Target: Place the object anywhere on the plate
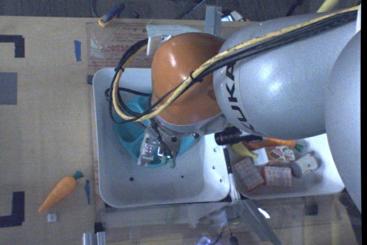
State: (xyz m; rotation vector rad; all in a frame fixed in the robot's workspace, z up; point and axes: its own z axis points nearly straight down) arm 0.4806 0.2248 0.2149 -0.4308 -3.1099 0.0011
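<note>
Over the teal plate (127,133) in left bin (114,181) — gripper (156,153) state can't tell.

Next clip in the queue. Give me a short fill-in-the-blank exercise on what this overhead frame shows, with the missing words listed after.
1. The plate in the left bin is coloured ____.
2. The toy carrot lies on the bench, ____ the bins.
3. The gripper hangs directly above the ____.
4. The band above the arm's wrist is coloured ____.

Missing words: teal; outside; plate; orange
</note>
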